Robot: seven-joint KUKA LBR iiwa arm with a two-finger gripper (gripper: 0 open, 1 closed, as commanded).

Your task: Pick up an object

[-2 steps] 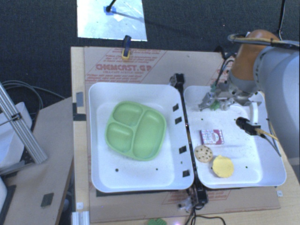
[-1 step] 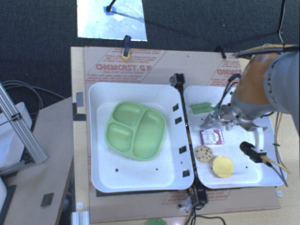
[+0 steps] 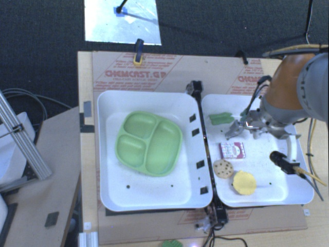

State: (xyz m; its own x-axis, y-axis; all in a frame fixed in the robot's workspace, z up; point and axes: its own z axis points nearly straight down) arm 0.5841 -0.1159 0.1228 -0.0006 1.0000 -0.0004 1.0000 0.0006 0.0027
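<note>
Green plastic fills the middle of the left bin (image 3: 105, 112): a pale divided plate (image 3: 149, 143) with three compartments, lying flat. Both white bins sit side by side on the counter (image 3: 164, 68). The right bin (image 3: 295, 189) holds four small things. A green block (image 3: 221, 119) lies near its upper left corner. A pink and white packet (image 3: 232, 150) lies below it, toward the centre. A round brown cookie (image 3: 222, 168) sits lower still, close to the bin's left wall, and a yellow disc (image 3: 244, 182) lies just beside the cookie, to its lower right. The arm (image 3: 288, 86) enters from the right of the frame, and its pincer (image 3: 237, 129) hangs low over the right bin, between the green block and the packet, just right of the block. Whether it is released or clenched cannot be told.
</note>
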